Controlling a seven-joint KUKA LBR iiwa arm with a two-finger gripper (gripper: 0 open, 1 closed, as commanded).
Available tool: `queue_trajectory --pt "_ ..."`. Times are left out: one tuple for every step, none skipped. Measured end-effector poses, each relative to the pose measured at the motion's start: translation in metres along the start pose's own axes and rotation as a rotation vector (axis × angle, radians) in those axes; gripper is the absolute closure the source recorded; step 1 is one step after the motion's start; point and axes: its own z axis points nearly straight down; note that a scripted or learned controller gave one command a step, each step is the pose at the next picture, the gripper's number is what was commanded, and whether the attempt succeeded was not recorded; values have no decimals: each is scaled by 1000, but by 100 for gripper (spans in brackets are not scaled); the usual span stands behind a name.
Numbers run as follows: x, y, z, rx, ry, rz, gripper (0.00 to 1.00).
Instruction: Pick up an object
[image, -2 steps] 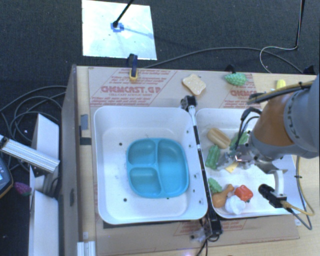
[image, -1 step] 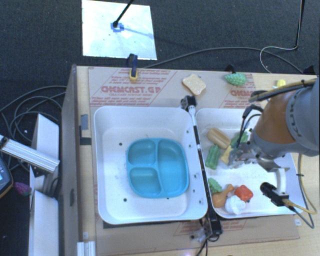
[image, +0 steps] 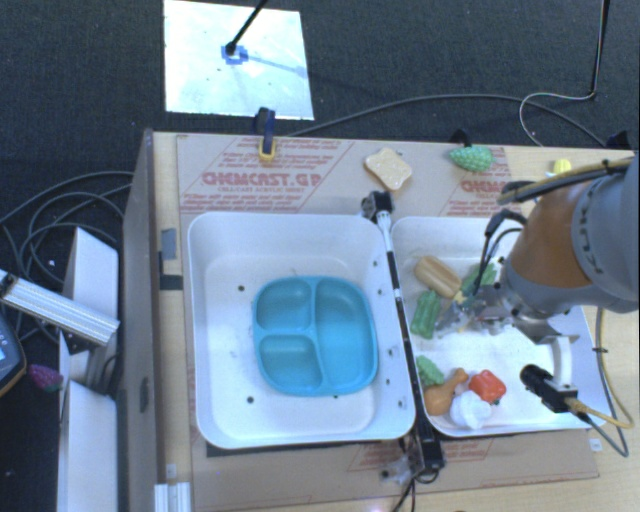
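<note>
Arm's down in the right bin (image: 560, 420), tool (image: 470, 310) beside the green pickle (image: 426, 314), apparently lining up; grip unreadable.

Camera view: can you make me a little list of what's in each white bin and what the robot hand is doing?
left bin: blue divided plate
right bin: toy foods, including a green pickle, a tan roll, a red piece
bench behind bins: toast slice, green knobbly toy
hand: low over the right bin, grip unclear
</note>
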Motion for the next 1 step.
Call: queue_trajectory --pt "-28 51 9 -2 -2 -2 0"
